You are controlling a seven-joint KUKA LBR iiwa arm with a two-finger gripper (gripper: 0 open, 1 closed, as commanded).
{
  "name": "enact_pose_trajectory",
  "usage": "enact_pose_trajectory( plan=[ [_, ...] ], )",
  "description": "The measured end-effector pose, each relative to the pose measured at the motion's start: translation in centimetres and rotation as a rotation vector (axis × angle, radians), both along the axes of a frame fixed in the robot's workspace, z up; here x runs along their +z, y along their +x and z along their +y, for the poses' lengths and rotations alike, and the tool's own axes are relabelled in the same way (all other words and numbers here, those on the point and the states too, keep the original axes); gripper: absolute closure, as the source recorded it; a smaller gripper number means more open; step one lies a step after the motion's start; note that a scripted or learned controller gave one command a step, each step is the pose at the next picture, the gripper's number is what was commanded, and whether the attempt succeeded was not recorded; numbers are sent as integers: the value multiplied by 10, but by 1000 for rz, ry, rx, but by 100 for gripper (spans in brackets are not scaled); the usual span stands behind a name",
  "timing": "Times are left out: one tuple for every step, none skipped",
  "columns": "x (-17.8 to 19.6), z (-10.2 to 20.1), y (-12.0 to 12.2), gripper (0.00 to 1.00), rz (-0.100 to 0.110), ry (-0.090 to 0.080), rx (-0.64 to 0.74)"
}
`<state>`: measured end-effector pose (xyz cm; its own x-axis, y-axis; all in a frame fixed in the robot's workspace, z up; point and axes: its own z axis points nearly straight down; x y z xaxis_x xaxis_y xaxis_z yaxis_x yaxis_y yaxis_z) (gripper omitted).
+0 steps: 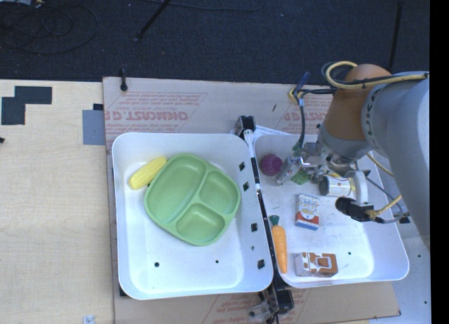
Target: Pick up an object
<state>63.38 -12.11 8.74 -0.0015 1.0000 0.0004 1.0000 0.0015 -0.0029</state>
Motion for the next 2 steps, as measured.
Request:
enact_pose_trajectory(
  plan=[
    [0,-33,-71,0,3,10,2],
    [11,-38,-71,100,1,3,-4]
  ],
)
